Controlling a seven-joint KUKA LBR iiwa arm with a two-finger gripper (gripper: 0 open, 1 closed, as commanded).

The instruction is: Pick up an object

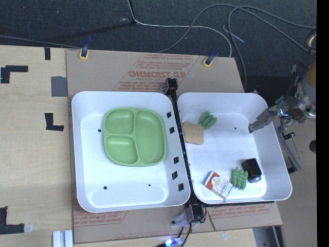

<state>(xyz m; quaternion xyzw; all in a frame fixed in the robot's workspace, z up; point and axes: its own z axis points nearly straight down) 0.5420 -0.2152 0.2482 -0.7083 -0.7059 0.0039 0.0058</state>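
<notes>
We see the grey two-finger pincer [258, 124] over the right white plastic bin's [234, 103] rim holding nothing, its spread unreadable, and judge the small black blocky object [251, 170] near the front-right corner light, stiff, best pinched across its short sides.
</notes>
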